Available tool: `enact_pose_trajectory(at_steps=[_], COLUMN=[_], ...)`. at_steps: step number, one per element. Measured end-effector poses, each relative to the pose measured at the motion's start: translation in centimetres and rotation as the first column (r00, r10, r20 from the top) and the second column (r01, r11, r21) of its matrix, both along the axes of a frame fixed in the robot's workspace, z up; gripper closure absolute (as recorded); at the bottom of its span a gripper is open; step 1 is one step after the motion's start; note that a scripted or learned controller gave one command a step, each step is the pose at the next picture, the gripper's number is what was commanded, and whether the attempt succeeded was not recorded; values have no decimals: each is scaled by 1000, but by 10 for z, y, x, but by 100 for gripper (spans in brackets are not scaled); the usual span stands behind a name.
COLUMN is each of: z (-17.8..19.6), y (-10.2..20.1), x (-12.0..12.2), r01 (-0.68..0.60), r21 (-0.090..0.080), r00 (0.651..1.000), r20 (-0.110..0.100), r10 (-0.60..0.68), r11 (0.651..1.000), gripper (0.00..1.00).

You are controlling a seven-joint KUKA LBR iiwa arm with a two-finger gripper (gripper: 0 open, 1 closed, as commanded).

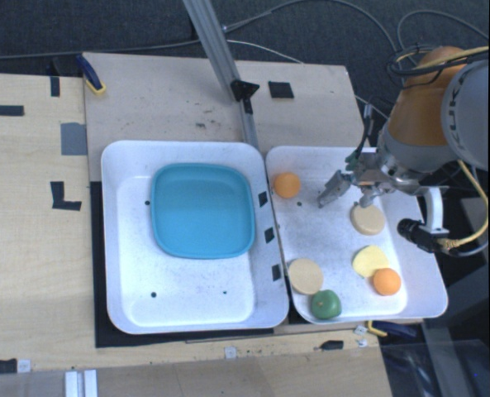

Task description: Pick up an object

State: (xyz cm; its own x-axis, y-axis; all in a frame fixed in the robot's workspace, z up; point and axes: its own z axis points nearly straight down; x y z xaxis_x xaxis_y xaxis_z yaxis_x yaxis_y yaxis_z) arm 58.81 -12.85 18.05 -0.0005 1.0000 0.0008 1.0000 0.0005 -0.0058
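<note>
— Pale wooden tabletop (30, 222), two shallow white bins; where is the hand (354, 190)?

— Over the right bin (418, 304), fingers spread, nothing between them, as far as the slant lets me judge.

— What is nearest?

— A cream round disc (368, 219) just below it, perhaps touching one finger. A small orange ball (287, 185) lies to its left.

— Which step?

— Approach, I judge; no grasp yet. Next it must centre over the disc, descend, then close.

— The rest?

— Farther below: another tan disc (305, 275), a green ball (325, 304). A blue square plate (202, 210) fills the left bin (121, 304).
</note>
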Motion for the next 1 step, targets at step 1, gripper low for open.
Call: enact_pose_trajectory(at_steps=[1], z=[-43], y=[1], x=[-2], r01=[0], r21=[0], r00=[1000], r20=[1], r10=[0], r11=[1000], gripper=[0])
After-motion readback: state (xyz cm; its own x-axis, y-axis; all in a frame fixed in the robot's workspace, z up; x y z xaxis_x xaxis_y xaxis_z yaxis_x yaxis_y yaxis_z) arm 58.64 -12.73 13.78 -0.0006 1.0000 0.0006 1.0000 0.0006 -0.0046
